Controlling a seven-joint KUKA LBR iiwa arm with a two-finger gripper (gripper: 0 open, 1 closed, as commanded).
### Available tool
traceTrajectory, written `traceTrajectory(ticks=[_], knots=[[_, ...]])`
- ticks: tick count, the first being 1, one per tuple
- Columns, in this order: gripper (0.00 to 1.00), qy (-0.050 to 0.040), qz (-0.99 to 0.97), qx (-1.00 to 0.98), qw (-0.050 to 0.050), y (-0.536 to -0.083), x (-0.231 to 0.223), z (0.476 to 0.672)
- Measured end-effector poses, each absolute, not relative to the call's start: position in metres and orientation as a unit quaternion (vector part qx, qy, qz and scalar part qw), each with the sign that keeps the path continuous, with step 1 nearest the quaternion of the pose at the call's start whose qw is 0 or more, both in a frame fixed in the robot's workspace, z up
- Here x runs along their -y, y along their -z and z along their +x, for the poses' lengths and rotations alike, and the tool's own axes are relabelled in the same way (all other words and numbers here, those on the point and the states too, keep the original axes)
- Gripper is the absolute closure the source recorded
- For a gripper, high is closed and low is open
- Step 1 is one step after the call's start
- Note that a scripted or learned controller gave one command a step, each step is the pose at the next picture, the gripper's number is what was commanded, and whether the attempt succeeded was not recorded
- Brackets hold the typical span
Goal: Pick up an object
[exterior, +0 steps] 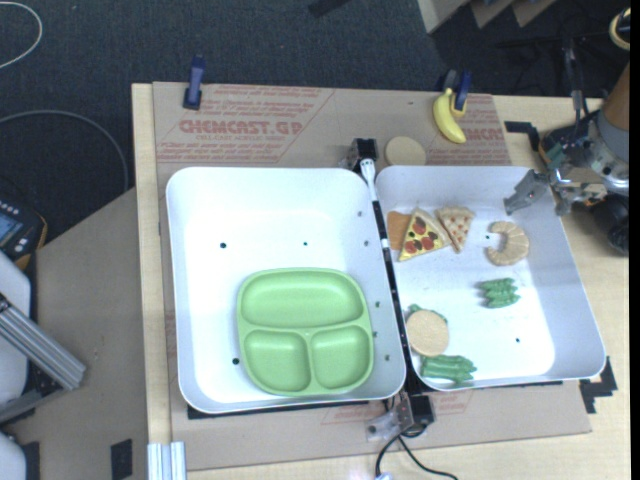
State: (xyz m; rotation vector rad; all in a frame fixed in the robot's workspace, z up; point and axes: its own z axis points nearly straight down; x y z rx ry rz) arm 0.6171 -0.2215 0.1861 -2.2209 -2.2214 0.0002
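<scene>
Observing the gripper (536, 206) hanging over the far right corner of the right bin (560, 340), reaching in from the right on the grey arm (612, 146). Recording the jaws as standing apart, with nothing between them.

Noting six candidate pick items, all lying on the floor of the right bin and none touching the gripper:
- Finding a pizza slice (420, 236) by the bin's left wall, touching a tan wedge (457, 226) just to its right.
- Finding a crescent-shaped pastry (508, 243) nearest the gripper, lying just below it in the picture.
- Finding a green bean cluster (498, 291) near mid-bin, apart from the rest.
- Finding a round cracker (428, 331) toward the near left corner, with green pea pods (448, 368) just beside it at the near wall.

Recording a green divided plate (303, 330) sitting in the near half of the left bin (200, 268).

Logging, outside the bins on the cardboard sheet (260, 128): a banana (449, 118) and a round tan disc (405, 151) behind the right bin.
</scene>
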Motion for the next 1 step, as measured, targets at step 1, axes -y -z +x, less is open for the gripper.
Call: traceTrajectory(ticks=[1], knots=[[0.0, -0.0017, -0.708, 0.706, 0.004, -0.1486, 0.2149, 0.5505]])
